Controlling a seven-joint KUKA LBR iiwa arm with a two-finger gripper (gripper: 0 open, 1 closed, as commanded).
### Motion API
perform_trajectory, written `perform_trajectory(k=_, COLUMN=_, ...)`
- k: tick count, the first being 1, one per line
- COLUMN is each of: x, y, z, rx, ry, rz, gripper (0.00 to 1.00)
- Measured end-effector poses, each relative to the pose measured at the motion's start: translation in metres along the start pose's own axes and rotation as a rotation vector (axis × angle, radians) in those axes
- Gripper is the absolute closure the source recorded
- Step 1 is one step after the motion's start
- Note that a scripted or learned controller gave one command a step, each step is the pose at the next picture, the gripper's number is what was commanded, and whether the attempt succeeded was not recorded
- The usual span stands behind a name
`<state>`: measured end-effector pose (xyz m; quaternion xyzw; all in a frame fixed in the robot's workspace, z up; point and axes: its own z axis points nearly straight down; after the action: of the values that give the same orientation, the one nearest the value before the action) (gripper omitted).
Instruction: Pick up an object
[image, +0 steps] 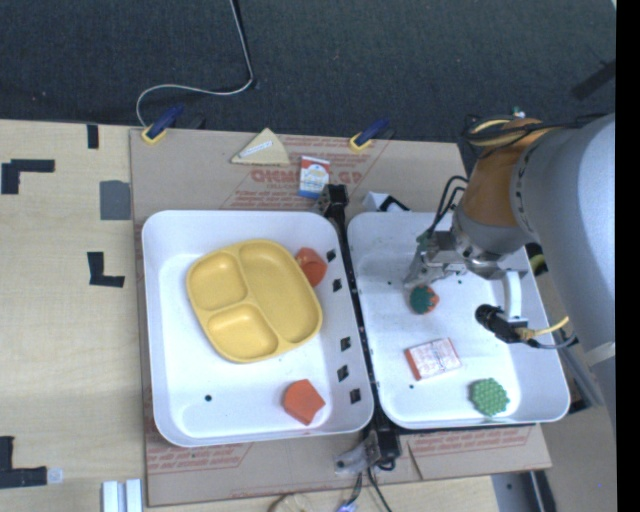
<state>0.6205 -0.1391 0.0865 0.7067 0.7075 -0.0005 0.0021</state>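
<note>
A cardboard-topped bench (200, 165) on dark carpet carries two shallow white bins. Nearest in the right bin (540, 400) lie a green knobbly round object (489, 396) and a small red-and-white printed packet (432, 358); further up, a small green-and-red ball (424, 298) sits just under the gripper (430, 268). I cannot tell whether the fingers are spread or closed, or gripping anything. The ball looks liable to roll aside if pinched off-centre. The left bin holds a yellow divided plastic plate (255, 298).
</note>
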Motion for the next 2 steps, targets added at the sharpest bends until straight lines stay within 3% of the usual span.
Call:
perform_trajectory(k=1, x=-0.0259, y=-0.0134, z=-0.0006, rx=-0.003, ry=0.002, rz=0.000, gripper=1.00)
perform_trajectory(k=2, x=-0.0250, y=-0.0133, z=-0.0004, rx=-0.003, ry=0.003, rz=-0.001, gripper=0.00)
